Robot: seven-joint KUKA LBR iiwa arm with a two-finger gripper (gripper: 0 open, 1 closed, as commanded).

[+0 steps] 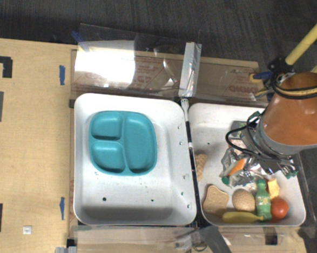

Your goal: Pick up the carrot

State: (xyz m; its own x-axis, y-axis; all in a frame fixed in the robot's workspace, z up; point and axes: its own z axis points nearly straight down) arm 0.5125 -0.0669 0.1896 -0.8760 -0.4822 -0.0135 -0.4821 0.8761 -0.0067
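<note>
The carrot (235,168) is a small orange piece with a green end, lying in the right bin (213,124) near its middle. My gripper (246,170) hangs low over the food, right against the carrot's right side. The wrist and its orange band (297,114) cover the gripper from above and hide part of the carrot.
Around the gripper lie a bread slice (214,197), a round bun (244,200), a green bottle (261,195), a tomato (279,208), a yellow block (273,187) and a banana (241,216). A cracker (200,164) sits by the divider. The left bin (88,199) holds a teal divided plate (123,142).
</note>
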